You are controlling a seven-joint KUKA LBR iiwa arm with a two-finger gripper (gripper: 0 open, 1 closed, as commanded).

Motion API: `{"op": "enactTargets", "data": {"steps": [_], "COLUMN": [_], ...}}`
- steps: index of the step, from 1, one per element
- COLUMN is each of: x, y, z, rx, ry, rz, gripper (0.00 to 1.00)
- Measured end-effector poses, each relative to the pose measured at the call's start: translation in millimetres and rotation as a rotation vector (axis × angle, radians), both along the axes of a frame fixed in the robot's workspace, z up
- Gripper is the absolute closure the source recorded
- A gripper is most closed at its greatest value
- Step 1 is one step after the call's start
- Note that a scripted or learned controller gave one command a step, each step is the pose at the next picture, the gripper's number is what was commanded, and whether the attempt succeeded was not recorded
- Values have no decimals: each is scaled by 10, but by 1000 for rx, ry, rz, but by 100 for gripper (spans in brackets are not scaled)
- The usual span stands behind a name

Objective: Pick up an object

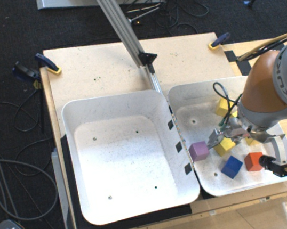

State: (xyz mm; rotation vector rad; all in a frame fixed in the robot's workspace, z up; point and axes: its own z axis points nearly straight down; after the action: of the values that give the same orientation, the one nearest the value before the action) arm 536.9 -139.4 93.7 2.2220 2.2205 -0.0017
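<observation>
Pincer [218,138] hangs low beside the yellow block [225,146] and purple cube [198,150]; how far open, I cannot tell.

Robotics lab, bench [99,72] w/ clamps [49,64], floor cables [11,164]

Desk [98,70]: bears two bins side by side
Left bin [79,116]: beside the right bin; their rims touch
Right bin [194,95]: holds five blocks [198,150] clustered near its front; the claw [221,135] is among them; the arm [269,91] reaches in from the right
</observation>
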Motion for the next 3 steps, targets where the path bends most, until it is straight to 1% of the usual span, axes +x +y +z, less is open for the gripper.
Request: {"op": "enactTargets", "data": {"steps": [1, 2, 3], "x": [4, -3, 14], "y": [0, 104, 104], "z": [115, 642, 1172], "rx": [1, 0, -1], "ry": [-2, -5, -7], "rz": [0, 4, 4], "gripper": [100, 100, 100]}}
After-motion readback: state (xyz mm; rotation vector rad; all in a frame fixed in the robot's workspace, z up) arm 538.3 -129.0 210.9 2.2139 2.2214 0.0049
